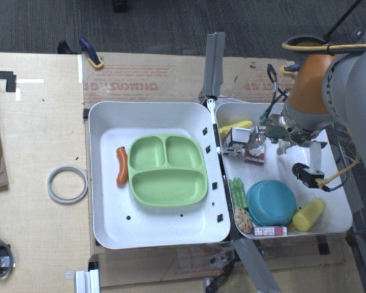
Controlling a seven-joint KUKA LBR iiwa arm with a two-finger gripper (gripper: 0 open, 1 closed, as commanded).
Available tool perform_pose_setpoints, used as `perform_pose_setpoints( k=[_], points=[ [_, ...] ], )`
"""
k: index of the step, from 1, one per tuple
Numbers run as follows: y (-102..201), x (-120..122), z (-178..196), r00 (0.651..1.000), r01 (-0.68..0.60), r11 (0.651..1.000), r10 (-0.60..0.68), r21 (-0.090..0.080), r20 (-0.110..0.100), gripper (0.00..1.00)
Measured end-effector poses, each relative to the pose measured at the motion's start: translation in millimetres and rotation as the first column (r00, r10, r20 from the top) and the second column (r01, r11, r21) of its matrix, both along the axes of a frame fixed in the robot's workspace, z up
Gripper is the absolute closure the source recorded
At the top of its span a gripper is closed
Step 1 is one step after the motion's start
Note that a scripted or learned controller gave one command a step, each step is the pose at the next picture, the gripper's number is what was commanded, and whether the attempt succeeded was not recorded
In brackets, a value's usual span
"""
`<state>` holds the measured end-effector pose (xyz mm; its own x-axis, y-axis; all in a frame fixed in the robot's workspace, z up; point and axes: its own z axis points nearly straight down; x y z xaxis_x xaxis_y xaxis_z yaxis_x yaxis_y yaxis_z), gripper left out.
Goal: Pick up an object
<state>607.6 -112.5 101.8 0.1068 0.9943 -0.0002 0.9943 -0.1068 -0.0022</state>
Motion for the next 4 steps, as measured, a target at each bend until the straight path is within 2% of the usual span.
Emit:
perform_pose_setpoints(
  k=[1,2,3,4],
  points=[
    [7,26,-10,0.999,0.033,0.999,-0.033,-0.001,0.001,0.0],
    [-39,9,-9,0.957,-0.29,0.957,0.29,-0.001,0.002,0.0],
    [-40,-7,-11,0.991,-0.137,0.991,0.137,0.001,0.0,0.0],
    [-41,-7,-2,0.991,-0.133,0.991,0.133,0.001,-0.001,1.0]
  ],
)
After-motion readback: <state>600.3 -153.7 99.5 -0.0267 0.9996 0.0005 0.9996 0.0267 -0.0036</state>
